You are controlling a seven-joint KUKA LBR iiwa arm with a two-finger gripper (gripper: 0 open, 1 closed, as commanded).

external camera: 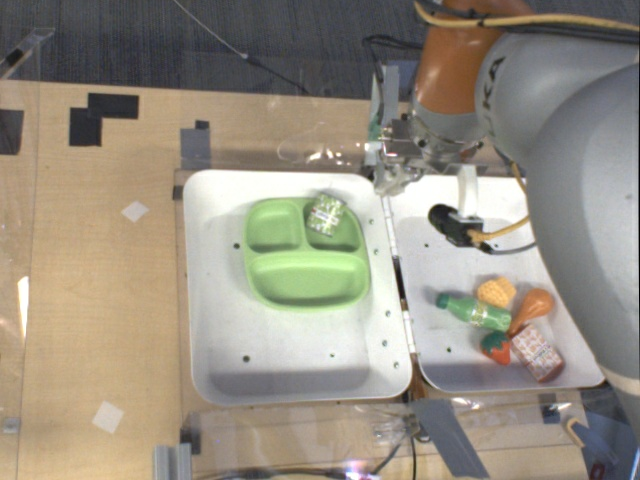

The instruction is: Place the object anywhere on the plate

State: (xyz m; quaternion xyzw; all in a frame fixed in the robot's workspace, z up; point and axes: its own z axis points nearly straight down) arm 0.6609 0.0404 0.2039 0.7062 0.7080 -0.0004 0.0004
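Observation:
A green divided plate (300,253) lies in the left white bin (215,308). A small green-and-white patterned object (325,214) rests in the plate's upper right compartment. My gripper (392,176) hangs at the back, over the seam between the two bins, just right of the plate and above its level. The wrist blocks the fingertips, so their state is not readable. Nothing shows between them.
The right bin (430,358) holds a green bottle (473,312), a yellow corn-like piece (496,291), an orange item (533,306), a red item (495,348) and a patterned packet (537,352). A black cable end (452,224) droops from the wrist over that bin.

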